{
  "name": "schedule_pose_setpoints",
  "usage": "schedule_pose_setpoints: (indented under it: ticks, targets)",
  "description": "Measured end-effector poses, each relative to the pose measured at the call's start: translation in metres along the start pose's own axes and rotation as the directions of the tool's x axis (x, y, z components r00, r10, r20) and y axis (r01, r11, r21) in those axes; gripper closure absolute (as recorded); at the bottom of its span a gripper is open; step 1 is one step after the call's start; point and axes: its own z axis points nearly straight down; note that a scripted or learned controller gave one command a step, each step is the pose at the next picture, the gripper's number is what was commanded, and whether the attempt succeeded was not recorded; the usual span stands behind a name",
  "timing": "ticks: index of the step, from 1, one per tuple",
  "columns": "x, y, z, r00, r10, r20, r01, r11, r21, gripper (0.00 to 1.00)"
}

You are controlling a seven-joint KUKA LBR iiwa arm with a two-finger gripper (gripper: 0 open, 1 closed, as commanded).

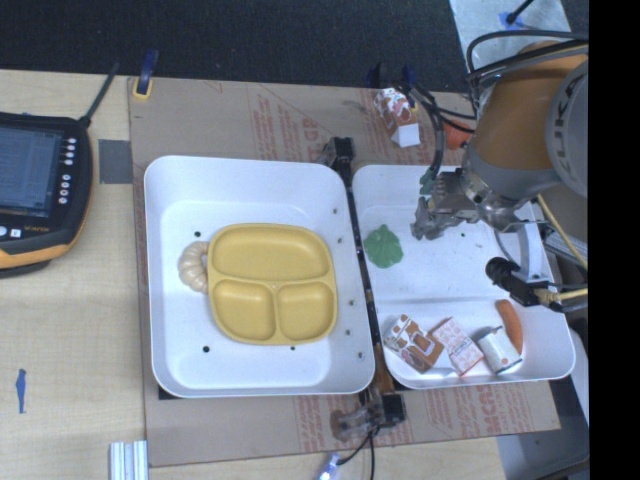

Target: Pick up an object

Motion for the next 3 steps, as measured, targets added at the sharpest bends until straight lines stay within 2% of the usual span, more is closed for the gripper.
schedule_pose_setpoints:
  ticks: [1,2,3]
  targets:
    - [0.063,0.0,-0.014,1.0,0.0,0.001,0.0,1.0,-0.002,1.0]
    - [0.033,0.026,-0.042,1.0,0.005,0.0,-0.005,1.0,-0.002,1.0]
    - [0.033,0.026,-0.042,1.0,0.005,0.0,-0.005,1.0,-0.001,0.0]
